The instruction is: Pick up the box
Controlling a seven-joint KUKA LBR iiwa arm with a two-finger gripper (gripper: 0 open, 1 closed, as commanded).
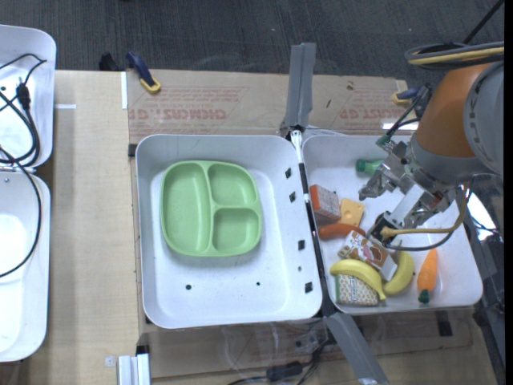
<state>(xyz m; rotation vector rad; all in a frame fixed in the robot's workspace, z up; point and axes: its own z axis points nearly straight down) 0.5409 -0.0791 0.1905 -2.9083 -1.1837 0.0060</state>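
Two bins sit side by side. The left bin [224, 287] holds a green plate [212, 208]. In the right bin [453, 293], the box [325, 201] lies at 9 o'clock near the wall, with a cheese wedge [351, 211] just beside it at its 3 o'clock. The gripper [375, 184] hangs at the box's 2 o'clock, apart from it; whether it is released or clenched cannot be told. Bananas [358, 271] and a carrot [428, 271] lie toward 6 o'clock.
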